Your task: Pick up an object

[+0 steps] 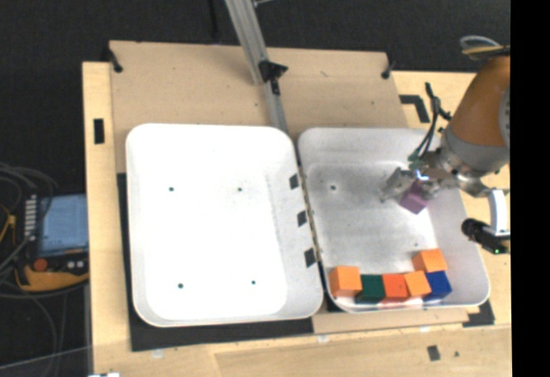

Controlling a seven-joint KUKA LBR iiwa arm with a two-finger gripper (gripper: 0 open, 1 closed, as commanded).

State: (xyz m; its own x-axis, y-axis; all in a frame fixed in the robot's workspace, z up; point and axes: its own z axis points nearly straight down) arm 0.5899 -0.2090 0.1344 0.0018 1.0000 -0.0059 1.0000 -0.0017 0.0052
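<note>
In the right-hand bin point(344, 161), toward the bench's point(198, 75) far right corner, the arm point(481, 122) has its pincer point(411, 186) down over the scuffed white floor. A small purple block point(415, 198) sits right at the pincer's tip, and it looks to me as though the fingers are closed on either side of it, so I would say the block is gripped. Whether it rests on the bin floor or hangs just clear of it I cannot tell from here.

Along the near edge of that same bin lies a row of other blocks: an orange block point(346, 279) at the left end, then a green block point(371, 288), a red-orange block point(394, 286), another orange one beside it, and a blue block point(437, 283) with one more orange block point(430, 260) touching its far side. These are well apart from the pincer and look untouched.

The left bin point(215, 221) lies beside it, toward the bench's left edge.

As for progress, I judge the grasp itself to be made or very nearly so. What is left is the lift: the block has yet to be seen plainly clear of the bin, and with so small a piece held at the fingertips, it could slip as the arm rises.
</note>
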